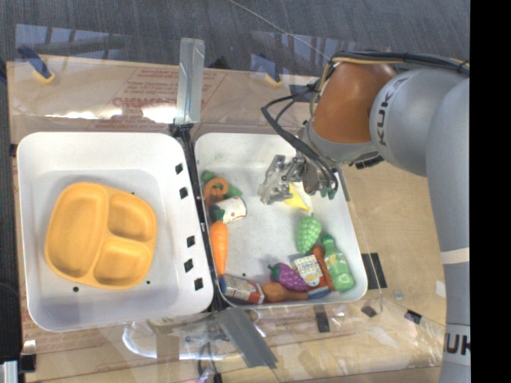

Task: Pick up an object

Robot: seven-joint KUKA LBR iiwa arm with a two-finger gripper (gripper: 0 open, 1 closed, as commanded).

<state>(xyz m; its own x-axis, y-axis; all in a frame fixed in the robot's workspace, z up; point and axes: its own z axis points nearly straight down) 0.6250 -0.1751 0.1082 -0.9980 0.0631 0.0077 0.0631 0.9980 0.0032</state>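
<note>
I see the left bin (32,214) holding a yellow divided plate (100,234), while the right bin (255,146) holds a carrot (219,246) along its left wall, a green bumpy fruit (309,233) near the centre, and purple grapes (292,275) among packets at the near edge. The hand (281,183) sits low over the right bin's upper middle, touching or just above a yellow piece (300,203). I cannot tell how its grip is set.

There were two bins (32,214), one yellow plate (100,234), one carrot (219,246) and one arm (399,118).
</note>
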